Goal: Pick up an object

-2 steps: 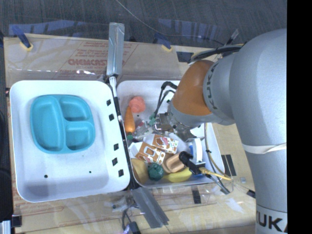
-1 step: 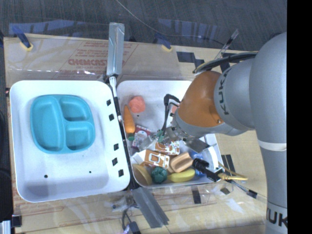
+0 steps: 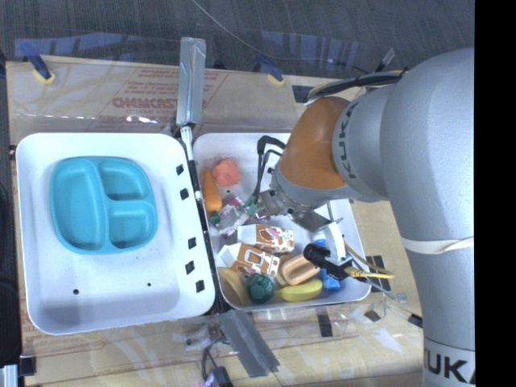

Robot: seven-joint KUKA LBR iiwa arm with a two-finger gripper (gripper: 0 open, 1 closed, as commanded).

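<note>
Two bins (image 3: pixel 32 216) — tray (image 3: pixel 103 203), toys (image 3: pixel 266 256)

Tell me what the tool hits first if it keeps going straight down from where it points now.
Probably the clutter in the right bin: the tool points down over small items beside the carrot, just above the printed boxes. Depth is unclear, so which item comes first is a guess.

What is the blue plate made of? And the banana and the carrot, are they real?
The blue plate looks like smooth moulded plastic: one even colour, soft sheen, rounded compartments. The banana and carrot look like toy food, probably plastic: flat uniform colour and no spots or roughness, though they are too small to be sure.
</note>
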